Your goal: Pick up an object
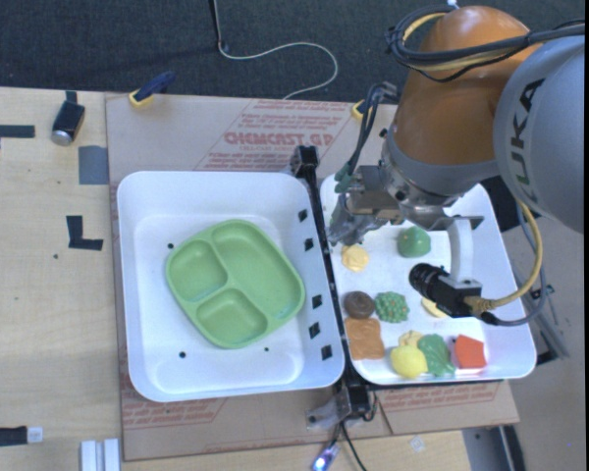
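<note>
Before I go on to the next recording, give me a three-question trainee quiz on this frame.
1. True or false: the green divided tray lies in the left bin.
2. Which item sits closest to the claw? A) the yellow piece B) the orange-red block C) the tan cracker-like square
3. Fill in: the small food-like items lie in the ____ bin.

Key: 1 true; 2 A; 3 right.

Centre-left, a green tray point(236, 283) — smooth, slightly glossy plastic — lies in a matt white bin point(137, 263); beneath, pale wood-grain bench point(39, 302).
</note>
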Motion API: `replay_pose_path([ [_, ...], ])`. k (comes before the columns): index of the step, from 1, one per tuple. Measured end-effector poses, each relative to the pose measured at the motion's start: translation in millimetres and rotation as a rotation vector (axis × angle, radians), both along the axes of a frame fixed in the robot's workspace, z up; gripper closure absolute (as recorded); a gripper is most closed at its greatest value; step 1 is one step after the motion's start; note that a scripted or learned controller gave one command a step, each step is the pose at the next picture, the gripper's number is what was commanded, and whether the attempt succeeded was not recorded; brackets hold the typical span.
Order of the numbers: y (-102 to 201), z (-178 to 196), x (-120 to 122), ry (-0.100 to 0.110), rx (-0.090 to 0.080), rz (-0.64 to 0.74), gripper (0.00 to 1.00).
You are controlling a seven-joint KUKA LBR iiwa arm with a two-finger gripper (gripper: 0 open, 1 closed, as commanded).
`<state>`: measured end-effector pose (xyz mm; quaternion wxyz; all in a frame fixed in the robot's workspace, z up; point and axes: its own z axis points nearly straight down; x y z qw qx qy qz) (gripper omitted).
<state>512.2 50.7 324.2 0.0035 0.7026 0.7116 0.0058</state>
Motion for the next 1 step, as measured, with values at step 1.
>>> replay_pose_path([
  [1,7.8,47.6,-29.5,0.01,-0.002,-0.009,1.0],
])
